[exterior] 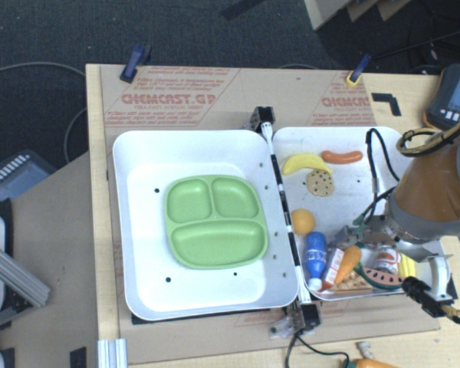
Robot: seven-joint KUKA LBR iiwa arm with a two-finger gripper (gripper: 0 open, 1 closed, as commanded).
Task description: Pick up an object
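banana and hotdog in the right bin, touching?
Apart. The camera view shows a strip of white bin floor between the banana and the hotdog; the banana's right tip ends just short of the hotdog's left end.

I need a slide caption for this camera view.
Arm lowered over toy food in right bin; green divided plate in left bin.

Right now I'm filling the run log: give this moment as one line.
arm: over right bin | near: carrot, watermelon slice, blue bottle | left bin: green tray | pick: not confirmed
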